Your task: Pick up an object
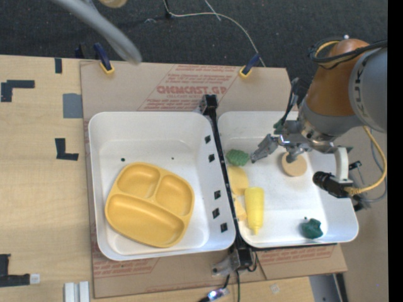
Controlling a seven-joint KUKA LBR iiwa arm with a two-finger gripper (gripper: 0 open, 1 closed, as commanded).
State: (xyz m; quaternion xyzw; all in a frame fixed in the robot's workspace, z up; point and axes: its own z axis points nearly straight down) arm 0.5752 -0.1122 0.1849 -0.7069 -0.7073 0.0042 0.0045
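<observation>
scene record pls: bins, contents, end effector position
left bin: yellow divided tray
right bin: light green piece, yellow corn-like item, pale yellow piece, tan disc, dark green piece
end effector: over right bin, between light green piece and tan disc
held: nothing visible between fingers

My arm point(352, 87) comes in from the right side of the camera view, its grey casing at the frame's edge and the orange band sitting just above the wrist. I see it bent down toward the right-hand side of the worktop, with the wrist low and the tool point(267, 146) reaching out to the left from it. One dark finger point(261, 151) shows, slanting down and leftward, and I can make out nothing between the fingers; black and yellow cables loop off the wrist on its right side.
</observation>
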